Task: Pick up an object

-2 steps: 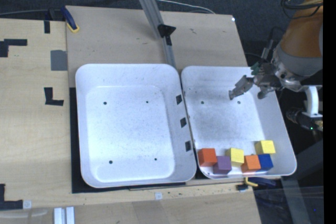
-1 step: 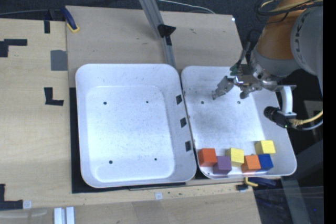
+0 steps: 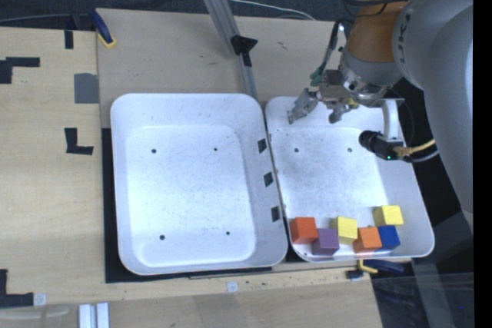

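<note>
1. Small coloured blocks are the targets, and they sit bunched along the near wall of the right-hand shallow white bin (image 3: 400, 188): an orange cube (image 3: 304, 229), a purple cube (image 3: 327, 240), a yellow cube (image 3: 347, 228), a second orange cube (image 3: 369, 239), a blue cube (image 3: 388, 237) and another yellow cube (image 3: 390, 214).
2. Over at that bin's far edge hangs the gripper (image 3: 317, 111), fingers spread apart, nothing between them.
3. Blocks touch or nearly touch, so a clean pinch looks tricky; the lone yellow one at the right seems freest.
4. Open bin floor lies between gripper and blocks, so there's room to travel.
5. Left-hand white bin (image 3: 123, 165) sits alongside on the wooden desk (image 3: 46, 188).
</note>
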### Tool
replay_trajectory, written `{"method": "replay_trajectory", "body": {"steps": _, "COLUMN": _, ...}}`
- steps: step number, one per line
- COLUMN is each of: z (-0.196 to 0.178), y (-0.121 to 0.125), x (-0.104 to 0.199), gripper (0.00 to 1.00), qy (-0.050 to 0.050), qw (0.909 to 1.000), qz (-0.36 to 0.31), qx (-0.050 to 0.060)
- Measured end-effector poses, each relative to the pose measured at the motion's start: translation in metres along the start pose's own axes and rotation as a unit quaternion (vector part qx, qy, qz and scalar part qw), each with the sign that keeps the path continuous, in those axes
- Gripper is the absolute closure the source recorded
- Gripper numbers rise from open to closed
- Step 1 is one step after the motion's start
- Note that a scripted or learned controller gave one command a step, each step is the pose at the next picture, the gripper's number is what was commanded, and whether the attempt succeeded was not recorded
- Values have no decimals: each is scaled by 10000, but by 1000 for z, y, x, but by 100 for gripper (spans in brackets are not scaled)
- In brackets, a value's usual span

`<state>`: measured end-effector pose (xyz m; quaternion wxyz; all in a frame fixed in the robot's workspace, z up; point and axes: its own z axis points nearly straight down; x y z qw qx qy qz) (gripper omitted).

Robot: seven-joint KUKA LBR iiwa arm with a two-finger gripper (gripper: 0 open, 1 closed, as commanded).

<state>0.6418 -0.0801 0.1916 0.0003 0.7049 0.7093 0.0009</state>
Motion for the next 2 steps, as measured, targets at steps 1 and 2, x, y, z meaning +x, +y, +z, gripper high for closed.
{"method": "replay_trajectory", "body": {"steps": 1, "z": 0, "y": -3, "x": 79, "gripper": 0, "qy": 9, "qw": 10000, "qz": -12, "qx": 21}}
{"method": "replay_trajectory", "body": {"steps": 2, "z": 0, "y": 22, "x": -5, "gripper": 0, "qy": -26, "qw": 10000, "qz": 54, "qx": 9}}
